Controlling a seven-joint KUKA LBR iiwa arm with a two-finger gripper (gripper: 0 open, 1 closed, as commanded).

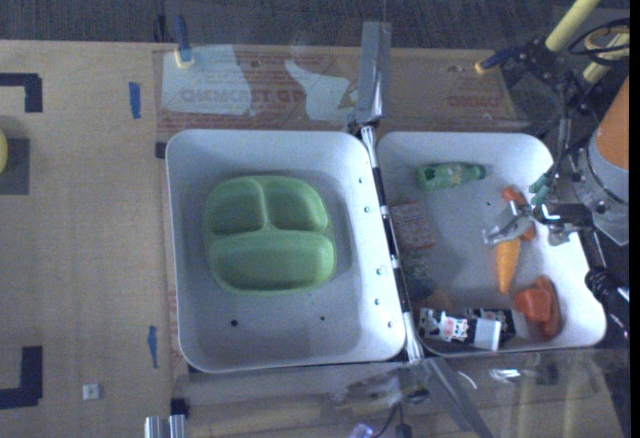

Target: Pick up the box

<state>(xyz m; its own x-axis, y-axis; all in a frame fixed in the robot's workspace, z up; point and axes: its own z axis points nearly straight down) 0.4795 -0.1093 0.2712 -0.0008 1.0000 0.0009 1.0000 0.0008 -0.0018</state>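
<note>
The box (462, 326) is dark with a white and red label. It lies flat along the front wall of the right bin (440, 148). My gripper (510, 224) hangs over the right half of that bin, at the top end of an orange carrot (507, 264). It is well behind and to the right of the box and apart from it. The grey arm with its orange band (612, 141) comes in from the right edge.
A green bottle (450, 174) lies at the back of the right bin. A brownish packet (411, 227) sits by its left wall, and an orange lump (537, 304) sits just right of the box. The left bin (190, 326) holds a green divided plate (269, 233).
</note>
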